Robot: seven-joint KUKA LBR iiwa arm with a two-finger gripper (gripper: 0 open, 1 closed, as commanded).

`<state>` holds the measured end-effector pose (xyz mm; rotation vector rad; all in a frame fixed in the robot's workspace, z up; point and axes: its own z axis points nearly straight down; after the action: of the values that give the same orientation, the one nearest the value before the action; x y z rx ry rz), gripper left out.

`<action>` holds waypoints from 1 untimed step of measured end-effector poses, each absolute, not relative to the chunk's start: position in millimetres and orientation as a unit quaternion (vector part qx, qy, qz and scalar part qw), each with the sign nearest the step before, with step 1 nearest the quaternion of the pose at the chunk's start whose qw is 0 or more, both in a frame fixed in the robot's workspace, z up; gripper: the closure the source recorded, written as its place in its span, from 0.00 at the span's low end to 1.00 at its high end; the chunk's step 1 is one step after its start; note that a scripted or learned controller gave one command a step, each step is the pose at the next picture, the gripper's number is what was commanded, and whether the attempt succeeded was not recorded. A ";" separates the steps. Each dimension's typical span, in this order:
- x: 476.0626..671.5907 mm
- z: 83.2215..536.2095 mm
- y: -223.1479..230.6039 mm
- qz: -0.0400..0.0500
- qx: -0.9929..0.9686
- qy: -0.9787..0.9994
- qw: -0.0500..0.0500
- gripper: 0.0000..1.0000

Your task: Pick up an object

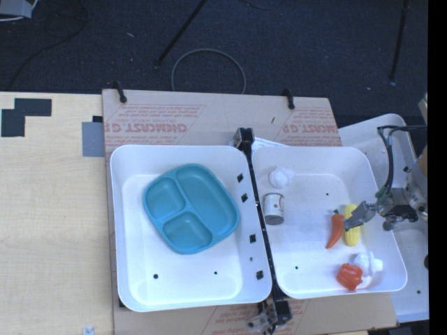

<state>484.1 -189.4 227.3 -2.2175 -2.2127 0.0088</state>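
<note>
Reaching: gripper (357,215) low in right bin (307,288)
Fingers: cannot tell
Touching: yellow toy (353,234), beside orange carrot (335,232)

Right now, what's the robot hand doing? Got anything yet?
Gripper low in right bin, at the carrot and corn. Nothing visibly held. Small can, white lump off to the side.

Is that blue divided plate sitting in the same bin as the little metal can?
No, the blue plate lies in the left bin, while the can lies in the right bin.
</note>
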 end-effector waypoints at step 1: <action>486.1 231.1 -189.7 0.001 -0.707 -0.707 0.001 0.00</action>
<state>486.1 -189.7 231.1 -2.2213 -2.2198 0.0017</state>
